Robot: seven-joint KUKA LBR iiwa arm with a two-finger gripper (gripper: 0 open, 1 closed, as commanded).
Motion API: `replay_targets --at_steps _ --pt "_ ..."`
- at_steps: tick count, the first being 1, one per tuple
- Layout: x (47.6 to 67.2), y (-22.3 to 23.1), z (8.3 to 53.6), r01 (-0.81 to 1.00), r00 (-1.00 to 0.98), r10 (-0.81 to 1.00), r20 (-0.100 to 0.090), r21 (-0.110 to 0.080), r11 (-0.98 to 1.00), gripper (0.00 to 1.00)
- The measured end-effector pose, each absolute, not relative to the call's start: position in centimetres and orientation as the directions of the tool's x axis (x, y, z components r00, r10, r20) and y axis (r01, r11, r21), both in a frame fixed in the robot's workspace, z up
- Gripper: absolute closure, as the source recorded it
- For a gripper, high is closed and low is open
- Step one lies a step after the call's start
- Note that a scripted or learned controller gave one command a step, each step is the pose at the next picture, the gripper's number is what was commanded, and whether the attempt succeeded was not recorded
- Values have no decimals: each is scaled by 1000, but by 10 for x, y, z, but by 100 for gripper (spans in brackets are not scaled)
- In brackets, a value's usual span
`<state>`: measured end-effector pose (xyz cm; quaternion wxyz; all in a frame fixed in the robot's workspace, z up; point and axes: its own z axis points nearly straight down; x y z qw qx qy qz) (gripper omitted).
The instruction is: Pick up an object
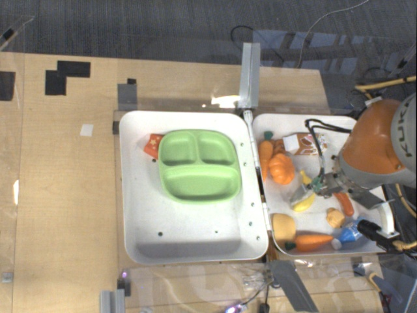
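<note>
Right bin [287,124], shallow white plastic with rounded corners, holds the pickable clutter, counted as seen:

- One small orange pumpkin [282,169], ribbed and glossy, left of centre.
- One orange carrot-like piece [265,151], smooth, upright against the left wall, touching the pumpkin.
- One long carrot [313,242], tapered, lying flat along the near wall.
- One tan rounded lump [283,226], matte, at the near left corner, just above that carrot.
- One yellow banana [303,203], curved, mid-bin, with a second small yellow piece [305,176] just above it.
- One brown-and-white carton [306,145], boxy, printed, toward the far wall.
- One red sausage-shaped piece [346,203] and one tan nugget [335,218], just beside each other under the arm.
- One blue item [349,235] with a pale cap, near the right corner; its shape is hard to read.

Gripper [318,183]: low in the right bin, between the banana and the red piece, dark metal with a green fleck. Whether its tips are spread or pressed together cannot be told; nothing is plainly seen between them. The arm's orange band [370,142] bulks over the bin's right side.

Left bin [140,230], same white plastic: one lime-green divided plate [199,165], three compartments, smooth; one red packet [152,146] tucked at its left edge, touching.

Bench [58,194]: pale wood grain.
</note>
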<state>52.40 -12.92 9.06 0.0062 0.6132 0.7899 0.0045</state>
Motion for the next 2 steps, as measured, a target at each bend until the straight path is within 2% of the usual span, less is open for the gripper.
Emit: replay_targets --at_steps 1,2 --pt "526 -128 103 968 -249 968 -4 20 249 100" --pt "570 -78 186 976 -218 976 -1 6 218 100"
